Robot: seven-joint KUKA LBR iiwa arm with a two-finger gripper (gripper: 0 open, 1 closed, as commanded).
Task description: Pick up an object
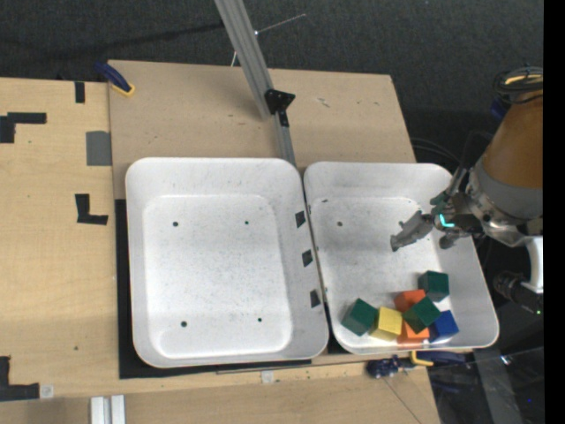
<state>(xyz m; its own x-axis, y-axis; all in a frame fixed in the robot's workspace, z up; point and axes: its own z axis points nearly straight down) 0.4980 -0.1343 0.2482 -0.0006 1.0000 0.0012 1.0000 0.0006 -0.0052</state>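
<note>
Looking down at a slant on the wooden bench (53, 193), we see strips of black tape at its far left and a blue-and-yellow clamp (115, 78) near the back edge. Next comes the left bin (141, 237), a shallow white tray speckled with dark flecks. A grey metal pole (252, 51) slants across the bench behind it, ending at a black bracket near the seam where the two bins touch. The right bin (353, 184) carries the objects, all bunched in its near right corner: a dark green block (359, 315), a yellow block (388, 322) just beside it, an orange block (409, 300) behind those, two more green blocks (433, 283), one of them tilted, and a blue block (444, 325) at the rim. Above the middle of this bin hangs the tool (408, 234), apart from the cluster and further back in the bin; we cannot tell whether its fingers are spread or pressed together, and we see nothing between them. Farthest right, the arm (516, 162) reaches in, its orange band above the grey wrist.
</note>
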